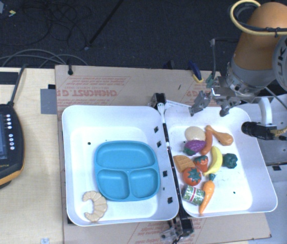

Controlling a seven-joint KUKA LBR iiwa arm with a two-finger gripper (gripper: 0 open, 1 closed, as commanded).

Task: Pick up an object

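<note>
Arm poised over the upper edge of the right bin, toy food heaped below it.

The gripper (pixel 210 107) hangs at upper right with its fingers (pixel 198 104) spread and nothing between them, above the right bin (pixel 258 187). In that bin's left half lie an egg (pixel 194 133), drumstick (pixel 220 135), eggplant (pixel 195 147), banana (pixel 215 159), broccoli (pixel 229 160), tomato (pixel 192 176), carrot (pixel 206 195) and can (pixel 193 194). The left bin (pixel 77 131) holds a blue divided plate (pixel 126 170) and, at lower left, a croissant (pixel 95 205).
</note>
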